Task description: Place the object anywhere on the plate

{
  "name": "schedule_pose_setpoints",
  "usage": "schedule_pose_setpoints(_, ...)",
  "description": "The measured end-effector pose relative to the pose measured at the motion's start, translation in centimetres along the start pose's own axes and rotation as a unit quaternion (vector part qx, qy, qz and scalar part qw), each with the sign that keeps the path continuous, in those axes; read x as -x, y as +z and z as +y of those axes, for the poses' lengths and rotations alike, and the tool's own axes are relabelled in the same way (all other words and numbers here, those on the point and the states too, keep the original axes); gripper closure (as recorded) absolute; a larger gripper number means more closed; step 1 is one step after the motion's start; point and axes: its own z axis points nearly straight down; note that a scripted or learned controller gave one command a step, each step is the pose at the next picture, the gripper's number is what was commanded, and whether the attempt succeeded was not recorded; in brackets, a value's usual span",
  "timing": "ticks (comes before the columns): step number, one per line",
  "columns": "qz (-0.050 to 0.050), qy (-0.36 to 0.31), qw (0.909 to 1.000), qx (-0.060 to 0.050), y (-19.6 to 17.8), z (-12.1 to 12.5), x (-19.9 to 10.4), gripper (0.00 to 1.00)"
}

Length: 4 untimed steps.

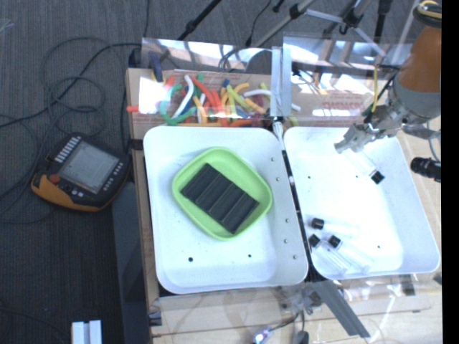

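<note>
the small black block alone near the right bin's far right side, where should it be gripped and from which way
Judging by its pose, come straight down from above. The small black block lies flat on the floor of the right bin, apart from the other black pieces nearer the front, so nothing crowds it. It sits turned like a diamond, so the end effector should probably rotate to close across two opposite flat sides.

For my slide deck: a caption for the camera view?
End effector over right bin; green plate holding dark slab in left bin.
</note>
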Motion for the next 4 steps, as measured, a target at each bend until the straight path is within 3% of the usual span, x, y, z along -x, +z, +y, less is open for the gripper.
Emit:
schedule_pose_setpoints(1,0.001,0.000,1.0000,-0.002,3.6,-2.4,-10.8,1.00)
schedule_pose_setpoints(2,0.002,-0.153,0.9883,0.000,2.3,-6.2,-15.8,1.00)
schedule_pose_setpoints(3,0.002,-0.165,0.9863,0.000,2.3,-5.1,-20.8,1.00)
schedule_pose_setpoints(4,0.002,-0.165,0.9864,0.000,2.3,-5.1,-20.7,0.00)
